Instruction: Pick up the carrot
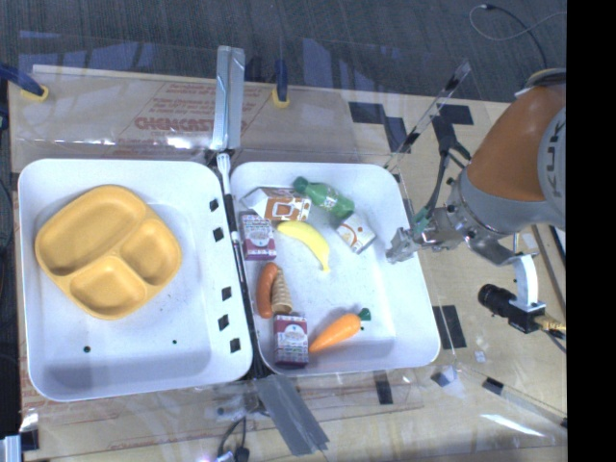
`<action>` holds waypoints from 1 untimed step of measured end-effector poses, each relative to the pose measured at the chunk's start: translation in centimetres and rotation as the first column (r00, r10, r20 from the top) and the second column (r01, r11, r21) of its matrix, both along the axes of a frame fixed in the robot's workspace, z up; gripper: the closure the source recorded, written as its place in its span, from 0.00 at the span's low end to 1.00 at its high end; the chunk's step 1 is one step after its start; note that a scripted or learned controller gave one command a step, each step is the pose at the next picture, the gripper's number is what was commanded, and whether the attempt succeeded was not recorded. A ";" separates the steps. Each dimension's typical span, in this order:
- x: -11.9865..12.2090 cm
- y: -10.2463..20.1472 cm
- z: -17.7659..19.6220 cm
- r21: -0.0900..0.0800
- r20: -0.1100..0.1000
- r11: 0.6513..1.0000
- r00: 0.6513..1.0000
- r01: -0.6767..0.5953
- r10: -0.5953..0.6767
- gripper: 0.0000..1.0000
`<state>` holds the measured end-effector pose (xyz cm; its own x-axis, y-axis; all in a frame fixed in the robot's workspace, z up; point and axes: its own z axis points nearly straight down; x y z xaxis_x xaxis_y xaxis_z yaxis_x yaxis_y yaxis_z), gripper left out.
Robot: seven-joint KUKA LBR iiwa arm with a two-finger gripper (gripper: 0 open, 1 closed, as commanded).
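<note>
One carrot (336, 332), just right of the maroon box (291, 340), looks light, stiff, slick; we'd grip mid-body. Gripper (402, 246): we cannot tell its state.

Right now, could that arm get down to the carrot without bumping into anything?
Probably yes. The carrot lies in the open near the front of the right bin, with only a small red carton just left of its tip. The gripper sits over the bin's right rim, and nothing lies between them.
</note>
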<state>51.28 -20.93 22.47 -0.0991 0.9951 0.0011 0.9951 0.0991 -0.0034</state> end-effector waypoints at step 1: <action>-3.7 -0.2 1.9 0.002 0.000 0.940 0.940 -0.340 0.340 1.00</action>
